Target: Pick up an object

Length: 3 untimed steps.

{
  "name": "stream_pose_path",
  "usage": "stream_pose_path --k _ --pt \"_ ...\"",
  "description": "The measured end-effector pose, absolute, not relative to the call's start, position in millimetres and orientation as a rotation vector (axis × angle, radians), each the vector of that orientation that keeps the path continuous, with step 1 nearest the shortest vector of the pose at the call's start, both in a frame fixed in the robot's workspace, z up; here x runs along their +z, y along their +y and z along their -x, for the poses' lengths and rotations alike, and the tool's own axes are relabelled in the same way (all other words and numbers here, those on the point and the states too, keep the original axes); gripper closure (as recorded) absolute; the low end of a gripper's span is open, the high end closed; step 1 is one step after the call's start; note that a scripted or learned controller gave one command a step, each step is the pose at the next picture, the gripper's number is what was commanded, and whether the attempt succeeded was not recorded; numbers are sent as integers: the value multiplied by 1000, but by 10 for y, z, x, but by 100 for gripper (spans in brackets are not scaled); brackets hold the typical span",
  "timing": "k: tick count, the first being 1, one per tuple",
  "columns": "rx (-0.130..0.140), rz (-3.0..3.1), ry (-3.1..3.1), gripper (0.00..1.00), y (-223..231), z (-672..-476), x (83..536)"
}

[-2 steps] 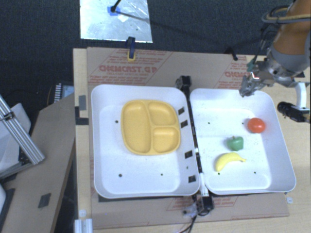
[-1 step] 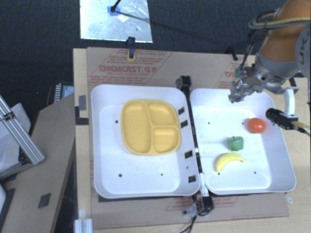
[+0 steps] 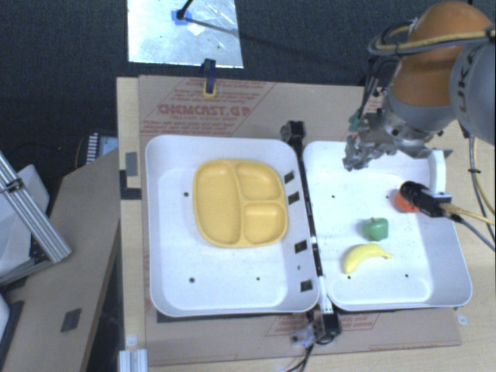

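You see the arm (image 3: 434, 60) enter from the right, partly cut off by the frame edge. Left bin (image 3: 167, 231) carries a yellow divided tray (image 3: 239, 202). Right bin (image 3: 418, 281) holds the candidates: a yellow banana (image 3: 364, 257) near the front, a green pepper-like object (image 3: 376, 228) just behind it, and an orange object (image 3: 402, 201) half hidden by a black fitting. The gripper (image 3: 357, 158) hangs over the right bin's back-left corner, well apart from all three — its open-or-closed state cannot be told. Board behind the bins reads "CHEMCAST", remainder unclear.
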<state>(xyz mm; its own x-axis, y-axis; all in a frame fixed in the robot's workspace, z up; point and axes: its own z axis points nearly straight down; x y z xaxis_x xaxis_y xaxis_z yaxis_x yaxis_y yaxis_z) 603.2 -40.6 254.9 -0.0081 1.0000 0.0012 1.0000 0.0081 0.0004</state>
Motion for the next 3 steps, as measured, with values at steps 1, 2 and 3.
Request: stream_pose_path --k 1,2,3 --pt "-1 2212 -2230 100 40 -5894 2401" --pt "0 2210 -2230 100 486 -5680 2271" --pt "-2 2210 -2231 100 1026 -5488 2357"
